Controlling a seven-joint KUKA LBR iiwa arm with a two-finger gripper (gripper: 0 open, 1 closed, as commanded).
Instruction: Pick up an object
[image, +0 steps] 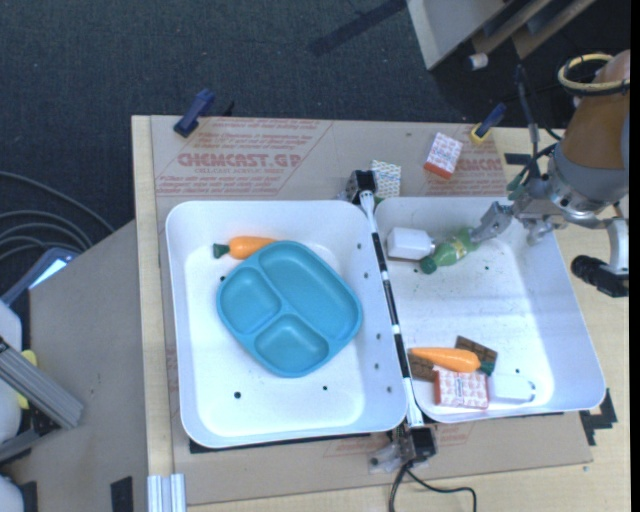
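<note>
Reaching in over the right bin (560, 300), the pincer (492, 222) is touching the green bottle's (447, 251) upper end; whether it is open is unclear. The bottle is lying tilted beside a white box (409, 242). A carrot (444, 358) is resting nearer.

Brown bench (250, 160), two white bins (195, 300), small box (442, 155)

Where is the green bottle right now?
The green bottle lies at the far end of the right bin, beside a white block, with the gripper at its right end.
</note>
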